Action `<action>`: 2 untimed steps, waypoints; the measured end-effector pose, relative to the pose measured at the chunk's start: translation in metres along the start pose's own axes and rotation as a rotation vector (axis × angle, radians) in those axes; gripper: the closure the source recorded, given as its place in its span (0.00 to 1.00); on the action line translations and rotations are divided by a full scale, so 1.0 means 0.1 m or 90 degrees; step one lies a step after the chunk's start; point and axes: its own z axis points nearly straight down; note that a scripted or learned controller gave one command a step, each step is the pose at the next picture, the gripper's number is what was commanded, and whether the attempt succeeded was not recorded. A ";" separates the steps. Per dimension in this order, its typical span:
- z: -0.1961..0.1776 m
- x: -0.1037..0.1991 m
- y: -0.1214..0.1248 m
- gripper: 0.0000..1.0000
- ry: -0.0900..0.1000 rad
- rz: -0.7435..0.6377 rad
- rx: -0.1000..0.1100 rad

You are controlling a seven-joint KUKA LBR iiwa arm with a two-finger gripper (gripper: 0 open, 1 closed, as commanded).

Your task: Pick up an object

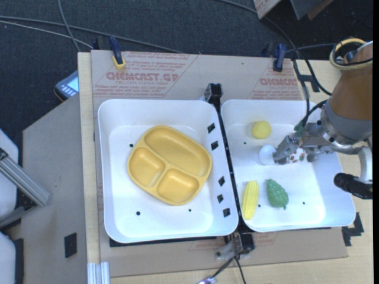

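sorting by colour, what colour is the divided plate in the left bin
Yellow: the divided plate, seen in the camera view.

Both bins (112,176) look like smooth white plastic with a soft sheen, and the yellow tray (170,164) in the left one is smooth plastic too — slightly glossy along its ridges. The corn (250,199), the bumpy green piece (276,193) and the yellow ball (261,129) look like matt toy plastic, the corn finely ribbed. The board (148,73) under the bins looks like matt brown paper or card — printed in red — and the gripper (286,154) is dull grey metal.
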 end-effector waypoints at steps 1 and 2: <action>-0.06 0.00 0.03 0.00 -0.001 -0.002 -0.008; 0.37 0.01 -0.01 0.00 -0.001 -0.002 -0.005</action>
